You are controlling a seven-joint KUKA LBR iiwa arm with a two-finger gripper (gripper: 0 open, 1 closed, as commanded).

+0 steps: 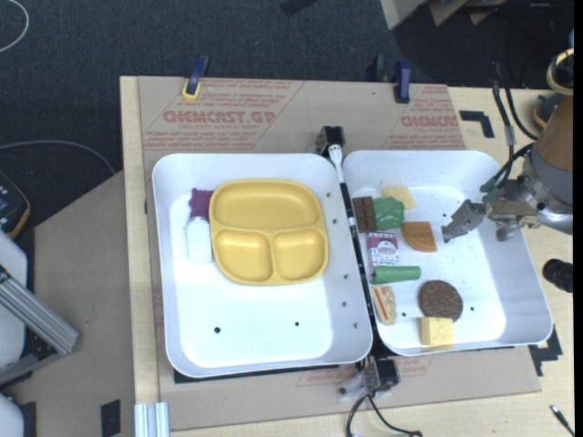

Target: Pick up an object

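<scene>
the toy food pieces [401, 253] are clustered along the left side of the right bin [510, 289] — none lifted. the gripper [455, 226] is poised just right of the orange slice [419, 236], jaws seemingly parted and holding nothing, while the yellow tray [269, 230] is kept apart in the left bin [255, 335].

The brown tabletop [273, 107] sits on a dark carpet floor [109, 25]. A blue clamp [401, 80] and a yellow clamp [193, 82] grip the tabletop's far edge.
</scene>
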